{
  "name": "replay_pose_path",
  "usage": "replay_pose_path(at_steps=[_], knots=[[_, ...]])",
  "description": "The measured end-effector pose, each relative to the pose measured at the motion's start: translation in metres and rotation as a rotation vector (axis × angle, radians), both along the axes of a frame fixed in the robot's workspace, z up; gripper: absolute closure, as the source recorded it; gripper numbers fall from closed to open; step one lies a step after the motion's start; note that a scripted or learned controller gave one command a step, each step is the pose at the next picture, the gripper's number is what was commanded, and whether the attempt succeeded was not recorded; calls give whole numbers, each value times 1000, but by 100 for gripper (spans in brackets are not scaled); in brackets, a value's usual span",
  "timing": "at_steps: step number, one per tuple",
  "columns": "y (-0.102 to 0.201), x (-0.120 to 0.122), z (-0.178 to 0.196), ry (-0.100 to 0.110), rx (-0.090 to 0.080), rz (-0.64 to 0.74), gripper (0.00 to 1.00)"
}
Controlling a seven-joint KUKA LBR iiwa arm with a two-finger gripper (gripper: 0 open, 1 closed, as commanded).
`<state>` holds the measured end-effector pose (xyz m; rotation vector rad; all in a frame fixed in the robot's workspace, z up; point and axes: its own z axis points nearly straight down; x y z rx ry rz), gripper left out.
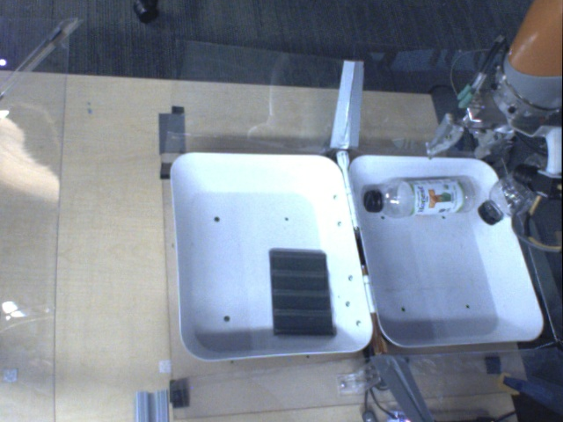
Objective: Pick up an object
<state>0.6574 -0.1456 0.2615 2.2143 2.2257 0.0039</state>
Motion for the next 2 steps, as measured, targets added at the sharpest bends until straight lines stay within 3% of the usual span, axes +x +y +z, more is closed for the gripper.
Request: replay_pose_path(at_steps=[1,2], knots=[[-14,13,72,-4,-1,-132,0],[-16,12,-87,0,0,133,0]])
